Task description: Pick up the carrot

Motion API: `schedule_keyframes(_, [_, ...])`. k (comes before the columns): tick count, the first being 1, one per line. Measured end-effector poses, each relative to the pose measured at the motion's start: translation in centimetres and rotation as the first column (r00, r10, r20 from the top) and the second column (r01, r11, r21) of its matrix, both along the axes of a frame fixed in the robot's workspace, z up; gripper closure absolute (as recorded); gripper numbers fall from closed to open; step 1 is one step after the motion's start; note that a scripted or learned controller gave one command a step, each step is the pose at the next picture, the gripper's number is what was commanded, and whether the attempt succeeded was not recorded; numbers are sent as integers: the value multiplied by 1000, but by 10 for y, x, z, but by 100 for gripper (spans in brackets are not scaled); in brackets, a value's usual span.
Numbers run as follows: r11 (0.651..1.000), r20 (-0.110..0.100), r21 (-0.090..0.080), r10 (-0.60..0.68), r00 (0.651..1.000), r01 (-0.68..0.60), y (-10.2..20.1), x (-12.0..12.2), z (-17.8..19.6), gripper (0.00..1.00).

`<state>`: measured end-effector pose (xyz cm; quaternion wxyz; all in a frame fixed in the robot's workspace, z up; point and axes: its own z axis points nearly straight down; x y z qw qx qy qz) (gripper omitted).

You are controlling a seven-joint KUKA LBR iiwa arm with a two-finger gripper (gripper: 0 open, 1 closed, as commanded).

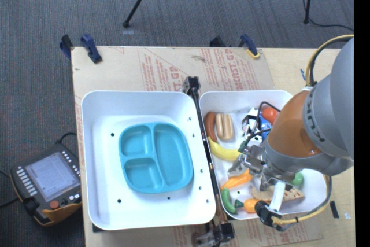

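Carrot first: the small orange plastic carrot (237, 181) lies in the right white plastic bin (231, 102), near the middle of that bin and a bit toward the near side. It lies tilted, with one end pointing left and near. My jaws (250, 163) hang just above its right end, close to it. I cannot tell if my jaws are open or closed, and I cannot tell if they touch the carrot.

My big grey arm with the orange band (298, 133) comes in from the right and covers much of the right bin.

Just left of and a little farther than the carrot is a curved yellow plastic banana (222, 150). Farther back is a toy hot dog in a tan bun (222, 126), near the bin's left wall. On the near side of the carrot lies a green plastic pepper (228, 199), next to the near left corner. Just beside it is a small round orange toy (250, 205).

The left white plastic bin (95, 107) sits right beside the right one. A blue plastic plate with three sections (155, 157) lies flat in its middle.

Both bins rest on the tan wooden desk (144, 66). Blue clamps (91, 47) grip its far edge. A grey hand controller with a screen (46, 181) lies on the dark carpet, left of the desk.
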<state>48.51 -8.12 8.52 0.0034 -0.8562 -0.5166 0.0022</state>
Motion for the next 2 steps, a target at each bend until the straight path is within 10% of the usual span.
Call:
schedule_keyframes(1, [1000,0,0,0,1000,0,0,0,0,0])
schedule_keyframes(2, [1000,-6,3,0,1000,0,1,-1,7,100])
